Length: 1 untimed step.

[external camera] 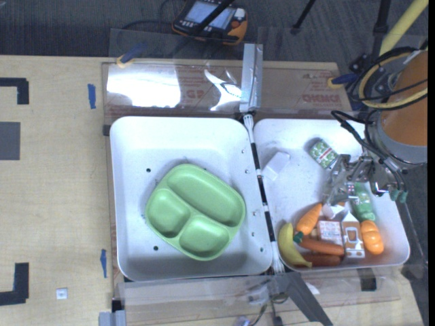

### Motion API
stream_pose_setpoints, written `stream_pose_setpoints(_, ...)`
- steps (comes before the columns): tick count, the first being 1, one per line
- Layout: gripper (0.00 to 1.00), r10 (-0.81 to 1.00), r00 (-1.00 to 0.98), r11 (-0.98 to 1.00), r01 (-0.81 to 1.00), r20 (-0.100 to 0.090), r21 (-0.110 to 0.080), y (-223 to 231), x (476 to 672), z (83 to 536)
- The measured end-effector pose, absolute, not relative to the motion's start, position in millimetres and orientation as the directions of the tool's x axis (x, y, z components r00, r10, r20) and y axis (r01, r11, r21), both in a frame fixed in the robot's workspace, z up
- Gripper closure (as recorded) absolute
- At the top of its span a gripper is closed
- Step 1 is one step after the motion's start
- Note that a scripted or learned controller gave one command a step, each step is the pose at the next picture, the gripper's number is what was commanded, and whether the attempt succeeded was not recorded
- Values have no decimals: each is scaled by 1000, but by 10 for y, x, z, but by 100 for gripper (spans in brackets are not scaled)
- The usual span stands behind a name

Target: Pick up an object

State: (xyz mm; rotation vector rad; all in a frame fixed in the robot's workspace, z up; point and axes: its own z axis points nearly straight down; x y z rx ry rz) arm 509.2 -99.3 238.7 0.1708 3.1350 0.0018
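End effector (350,178) hangs low in the right bin (292,138), centre-right of frame, just above the toy food pile (333,240) at lower right; whether it's clenched or released, I cannot tell.

Arm (408,114) cut off at right edge (jaws indistinct).

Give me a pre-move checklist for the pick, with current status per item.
1. Gripper over the right bin: ok.
2. Target under it: cannot tell; carrot, small carton and green bottle crowd together.
3. Object between fingers: cannot tell.
4. Pile clear of bin wall: not ok, banana lies against the edge.
5. Isolated option: ok, green can sits apart.
6. Left bin: green tray untouched, ok.
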Motion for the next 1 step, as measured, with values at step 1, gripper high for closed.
stream_pose_setpoints(1,100,-126,-992,992,-126,-1,1,-642,4804,2670)
